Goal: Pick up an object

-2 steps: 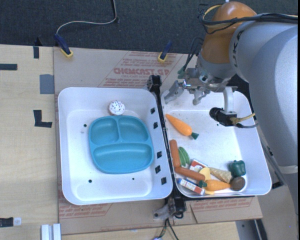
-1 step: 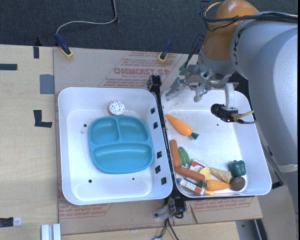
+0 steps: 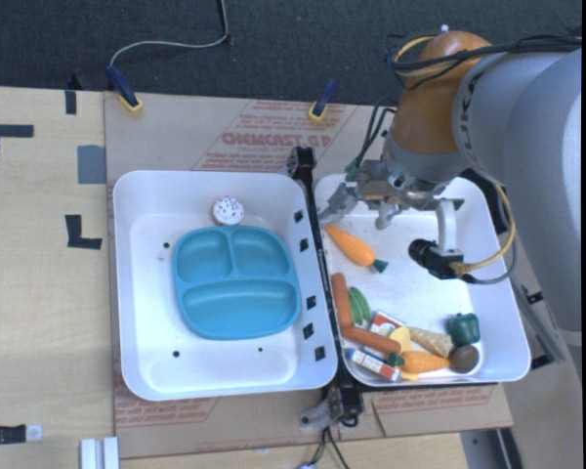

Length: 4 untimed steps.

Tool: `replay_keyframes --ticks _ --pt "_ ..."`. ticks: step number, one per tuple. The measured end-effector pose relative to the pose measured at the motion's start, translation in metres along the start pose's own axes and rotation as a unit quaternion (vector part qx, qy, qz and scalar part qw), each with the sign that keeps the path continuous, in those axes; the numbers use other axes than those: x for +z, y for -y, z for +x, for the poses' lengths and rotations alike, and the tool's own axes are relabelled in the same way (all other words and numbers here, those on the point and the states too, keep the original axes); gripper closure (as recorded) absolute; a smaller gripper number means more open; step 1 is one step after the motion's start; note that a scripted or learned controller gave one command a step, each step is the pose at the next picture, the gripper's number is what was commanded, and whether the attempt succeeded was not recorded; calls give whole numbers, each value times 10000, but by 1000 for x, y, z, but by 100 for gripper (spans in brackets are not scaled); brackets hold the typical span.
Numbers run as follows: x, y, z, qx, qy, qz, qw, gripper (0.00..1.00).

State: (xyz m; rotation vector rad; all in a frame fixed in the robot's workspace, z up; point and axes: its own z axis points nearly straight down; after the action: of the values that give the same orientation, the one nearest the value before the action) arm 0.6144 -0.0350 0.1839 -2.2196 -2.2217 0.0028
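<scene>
My gripper [image 3: 359, 211] hangs over the back left part of the right bin [image 3: 488, 291], open, with nothing between its fingers [image 3: 334, 204]. Just in front of it an orange carrot [image 3: 352, 245] lies slantwise on the bin floor, apart from the fingertips. Along the bin's left wall rests a red sausage [image 3: 341, 299] beside a green vegetable [image 3: 358, 306]. At the front lie a hot dog [image 3: 371, 339], a small printed box [image 3: 379, 364], a second carrot [image 3: 422, 362], a brown ball [image 3: 463, 359] and a green pepper [image 3: 464, 327].
The left bin [image 3: 137, 262] holds a blue divided plate [image 3: 237, 281] and a small white round toy [image 3: 228, 210] behind it. The arm's grey body and orange band [image 3: 439, 76] overhang the right bin's back right. A black cable plug [image 3: 435, 257] hangs over the bin's middle.
</scene>
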Motion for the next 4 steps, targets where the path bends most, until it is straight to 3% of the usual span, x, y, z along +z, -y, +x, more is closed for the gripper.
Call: replay_keyframes --ticks 1,2,3,4 --pt "0 -14 -21 0 1 -2 10000 0" --pt "0 -13 -26 -1 0 -3 10000 0" --pt "98 -12 -65 2 3 -20 10000 0" --pt "88 -12 -66 3 10 -23 10000 100"
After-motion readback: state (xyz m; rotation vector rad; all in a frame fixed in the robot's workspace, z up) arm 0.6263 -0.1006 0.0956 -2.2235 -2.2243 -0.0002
